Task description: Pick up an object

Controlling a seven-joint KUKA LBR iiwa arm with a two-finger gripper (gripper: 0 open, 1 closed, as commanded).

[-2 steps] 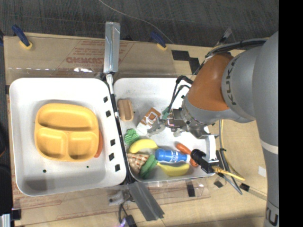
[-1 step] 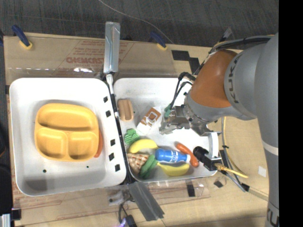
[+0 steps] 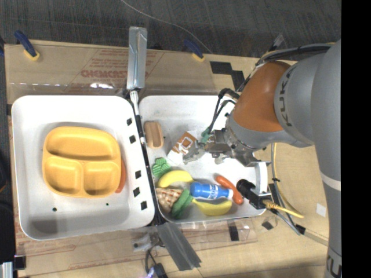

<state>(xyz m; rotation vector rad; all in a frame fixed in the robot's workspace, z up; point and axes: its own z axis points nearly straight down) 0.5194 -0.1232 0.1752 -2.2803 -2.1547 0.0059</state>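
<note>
Pincer [image 3: 204,148] hovered beside the orange-white carton [image 3: 184,143] in the right bin [image 3: 174,106]; grip state unclear.

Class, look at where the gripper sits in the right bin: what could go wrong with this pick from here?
1. The gripper is beside a small orange-and-white carton; the grasp may only nudge it.
2. The toys are crowded: banana, blue bottle and carrot touch, so one may drag another.

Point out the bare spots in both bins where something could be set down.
Left bin: bare floor ringing the yellow tray, widest below it. Right bin: bare along the far wall above the bread piece. Crowded around the blue bottle and banana.
</note>
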